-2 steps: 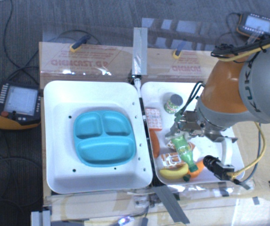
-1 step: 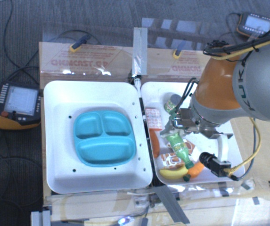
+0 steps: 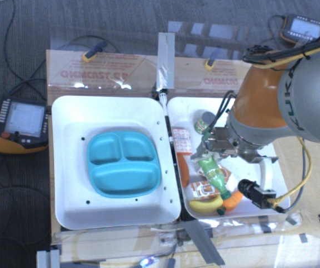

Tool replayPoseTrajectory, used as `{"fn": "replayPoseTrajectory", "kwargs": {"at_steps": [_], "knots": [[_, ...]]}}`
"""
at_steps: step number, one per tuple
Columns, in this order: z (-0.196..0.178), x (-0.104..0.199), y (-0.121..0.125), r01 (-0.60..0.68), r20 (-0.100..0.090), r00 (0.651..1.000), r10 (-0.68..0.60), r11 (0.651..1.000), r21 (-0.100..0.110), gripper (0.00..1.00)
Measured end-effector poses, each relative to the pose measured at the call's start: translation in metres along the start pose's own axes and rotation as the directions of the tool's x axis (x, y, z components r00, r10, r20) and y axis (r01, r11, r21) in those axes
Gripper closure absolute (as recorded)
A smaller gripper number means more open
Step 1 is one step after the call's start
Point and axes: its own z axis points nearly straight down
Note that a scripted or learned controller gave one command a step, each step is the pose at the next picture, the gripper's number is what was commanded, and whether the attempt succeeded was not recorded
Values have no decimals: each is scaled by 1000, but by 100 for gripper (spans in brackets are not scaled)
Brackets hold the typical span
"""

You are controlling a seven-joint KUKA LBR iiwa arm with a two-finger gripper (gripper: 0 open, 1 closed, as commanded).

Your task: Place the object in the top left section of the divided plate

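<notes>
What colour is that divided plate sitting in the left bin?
The divided plate is light blue, a plain turquoise with no pattern, seen clearly in the camera view.

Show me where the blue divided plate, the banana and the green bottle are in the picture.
blue divided plate (image 3: 125,178): camera view, floor of its large lower section.
banana (image 3: 204,206): camera view, middle of the yellow fruit.
green bottle (image 3: 214,173): camera view, on its green body.

Blue divided plate (image 3: 124,163) — flat, left bin centre
</notes>
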Motion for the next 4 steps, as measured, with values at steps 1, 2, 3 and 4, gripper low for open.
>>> {"fn": "replayPoseTrajectory", "kwargs": {"at_steps": [1, 2, 3, 4], "knots": [[22, 69, 13, 21, -1, 1000, -21, 1000, -4, 100], [27, 117, 17, 74, 1, 997, -74, 997, -5, 100], [52, 97, -12, 345, 0, 939, -345, 939, -4, 100], [69, 160, -15, 425, 1, 905, -425, 905, -4, 100]]}}
